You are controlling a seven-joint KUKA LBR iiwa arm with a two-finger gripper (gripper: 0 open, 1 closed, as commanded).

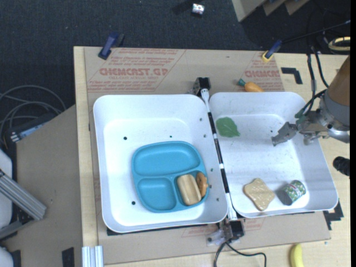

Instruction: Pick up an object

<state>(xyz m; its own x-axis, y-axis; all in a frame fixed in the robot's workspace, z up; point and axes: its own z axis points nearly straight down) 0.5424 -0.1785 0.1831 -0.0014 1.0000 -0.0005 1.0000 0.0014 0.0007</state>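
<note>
banana (297,256) at bench front (off bins) | gripper (283,134) over R bin (317,166), fingers spread, nothing held

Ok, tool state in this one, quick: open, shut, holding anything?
Tool: cannot be told open or shut from this view; nothing seen in it. It hangs over the right bin, apart from the green leaf, tan piece and small can.

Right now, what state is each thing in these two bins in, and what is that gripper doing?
Blue divided plate: flat in the left bin.
Bread roll: lying in the plate's lower right compartment.
Green leaf: flat in the right bin, near its upper left corner.
Tan cracker-like piece: flat, near the front edge.
Small can: on its side.
Gripper: above the right bin, holding nothing.
</note>
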